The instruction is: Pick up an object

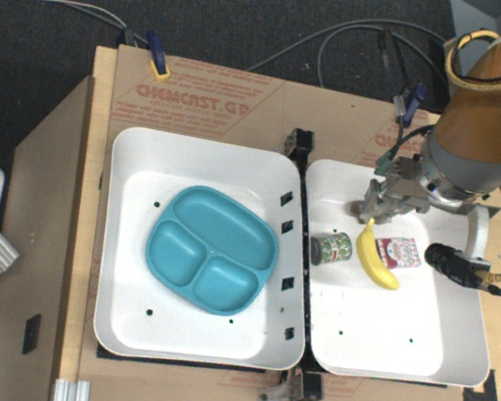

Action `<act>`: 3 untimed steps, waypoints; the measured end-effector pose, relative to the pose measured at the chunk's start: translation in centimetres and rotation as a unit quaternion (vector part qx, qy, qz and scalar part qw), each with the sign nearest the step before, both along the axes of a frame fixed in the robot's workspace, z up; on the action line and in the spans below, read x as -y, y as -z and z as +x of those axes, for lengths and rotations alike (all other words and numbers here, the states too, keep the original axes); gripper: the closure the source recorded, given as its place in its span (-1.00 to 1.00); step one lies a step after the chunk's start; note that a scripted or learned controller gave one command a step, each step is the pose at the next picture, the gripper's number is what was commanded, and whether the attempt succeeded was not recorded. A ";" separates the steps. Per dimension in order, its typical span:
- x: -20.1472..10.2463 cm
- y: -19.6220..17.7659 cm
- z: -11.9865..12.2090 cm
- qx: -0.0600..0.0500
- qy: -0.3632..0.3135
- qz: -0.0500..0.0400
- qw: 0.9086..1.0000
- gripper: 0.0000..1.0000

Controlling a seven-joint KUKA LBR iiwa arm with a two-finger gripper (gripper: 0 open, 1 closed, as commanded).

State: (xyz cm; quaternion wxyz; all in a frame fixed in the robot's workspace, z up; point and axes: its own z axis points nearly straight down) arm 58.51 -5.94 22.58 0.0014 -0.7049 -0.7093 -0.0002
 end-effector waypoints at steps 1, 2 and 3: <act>-4.6 -0.8 1.4 0.002 0.000 0.000 1.000 1.00; -9.2 -1.4 3.0 0.002 0.000 0.000 1.000 1.00; -13.7 -0.1 3.6 0.001 0.000 0.000 1.000 1.00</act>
